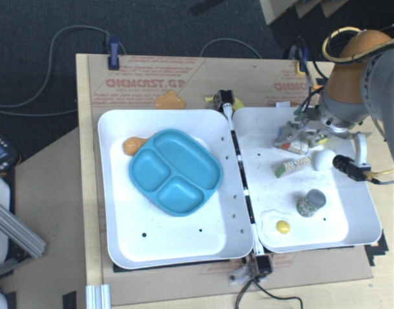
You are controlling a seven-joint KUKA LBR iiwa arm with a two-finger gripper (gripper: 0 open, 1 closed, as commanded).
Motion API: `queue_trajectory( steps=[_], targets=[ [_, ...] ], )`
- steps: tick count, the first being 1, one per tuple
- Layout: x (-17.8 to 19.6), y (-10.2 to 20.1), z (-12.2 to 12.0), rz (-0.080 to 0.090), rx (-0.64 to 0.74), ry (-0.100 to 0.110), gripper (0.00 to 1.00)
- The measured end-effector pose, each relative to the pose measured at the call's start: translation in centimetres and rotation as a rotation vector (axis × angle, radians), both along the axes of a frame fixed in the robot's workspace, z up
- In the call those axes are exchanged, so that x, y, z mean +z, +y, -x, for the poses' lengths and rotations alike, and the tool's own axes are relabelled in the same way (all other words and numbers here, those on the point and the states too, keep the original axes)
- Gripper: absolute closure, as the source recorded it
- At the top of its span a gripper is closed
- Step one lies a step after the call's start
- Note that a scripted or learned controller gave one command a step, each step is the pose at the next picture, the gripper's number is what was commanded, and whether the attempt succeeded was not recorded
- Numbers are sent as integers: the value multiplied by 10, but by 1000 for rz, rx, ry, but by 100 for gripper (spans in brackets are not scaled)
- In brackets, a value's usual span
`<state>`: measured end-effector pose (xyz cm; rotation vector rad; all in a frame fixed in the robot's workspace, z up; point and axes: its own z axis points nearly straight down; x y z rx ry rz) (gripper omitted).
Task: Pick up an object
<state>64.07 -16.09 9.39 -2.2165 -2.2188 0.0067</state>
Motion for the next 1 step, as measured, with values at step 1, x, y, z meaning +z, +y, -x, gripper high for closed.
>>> queue_trajectory(
  steps=[1],
  targets=[
    [95,85,26,-1,5,-9,100]
  ],
)
